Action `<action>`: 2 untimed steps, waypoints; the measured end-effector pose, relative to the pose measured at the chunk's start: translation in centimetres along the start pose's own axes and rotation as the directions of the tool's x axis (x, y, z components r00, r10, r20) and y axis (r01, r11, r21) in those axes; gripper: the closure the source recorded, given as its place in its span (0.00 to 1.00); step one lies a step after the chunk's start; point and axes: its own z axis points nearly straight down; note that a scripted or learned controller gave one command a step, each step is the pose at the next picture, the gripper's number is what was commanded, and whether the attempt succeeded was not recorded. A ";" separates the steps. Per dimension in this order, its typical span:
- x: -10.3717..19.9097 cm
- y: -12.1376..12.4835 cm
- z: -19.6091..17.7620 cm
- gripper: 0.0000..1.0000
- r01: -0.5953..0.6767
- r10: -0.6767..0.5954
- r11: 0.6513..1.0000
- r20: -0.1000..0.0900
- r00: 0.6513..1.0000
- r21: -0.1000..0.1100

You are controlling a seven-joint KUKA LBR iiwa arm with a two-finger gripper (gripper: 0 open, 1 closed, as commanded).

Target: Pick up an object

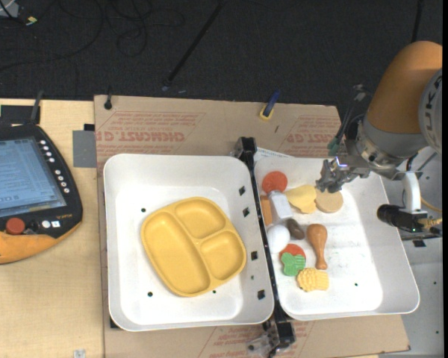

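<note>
Toy corn is lying well below the end effector, which is hanging right above a tan round cookie. Crowding cheese beside it could be getting bumped, spoiling the grab.

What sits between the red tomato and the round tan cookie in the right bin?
In the camera view, a pale yellow cheese wedge lies between the red tomato and the tan cookie, close against the cookie.
</note>
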 end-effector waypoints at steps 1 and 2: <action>6.1 2.0 -0.5 1.00 0.002 -0.002 1.000 -0.001 1.000 -0.001; 7.5 3.6 -0.5 1.00 -0.002 0.002 1.000 0.000 1.000 0.000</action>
